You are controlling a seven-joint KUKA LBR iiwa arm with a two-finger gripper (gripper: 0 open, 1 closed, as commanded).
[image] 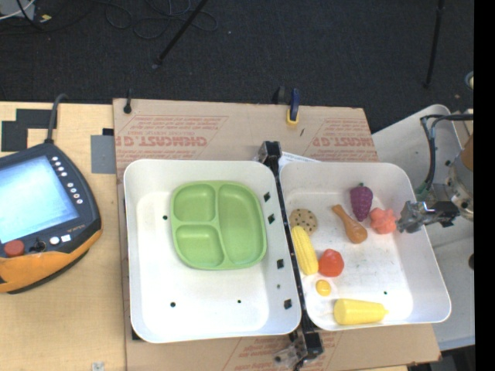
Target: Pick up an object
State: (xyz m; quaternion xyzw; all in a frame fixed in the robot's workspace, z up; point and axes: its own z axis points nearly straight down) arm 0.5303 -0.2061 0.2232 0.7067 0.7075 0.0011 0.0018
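My gripper (407, 216) sits at the right bin's (433, 284) edge, whether open I cannot tell; I should centre over the pink toy (382, 221) before descending.

Grey metal two-finger gripper (408, 216), dull silver and dark blocky parts, mostly cropped at frame edge. Thin dark looping cables (430, 149) above it. Small orange-brown patch (467, 153) on arm.

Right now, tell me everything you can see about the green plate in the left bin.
The green plate is a light green, rounded-square tray, plastic by its look, split into three compartments: two on its left side, one larger on its right. It lies flat on the floor of the left bin, toward that bin's upper right. Nothing lies in it.
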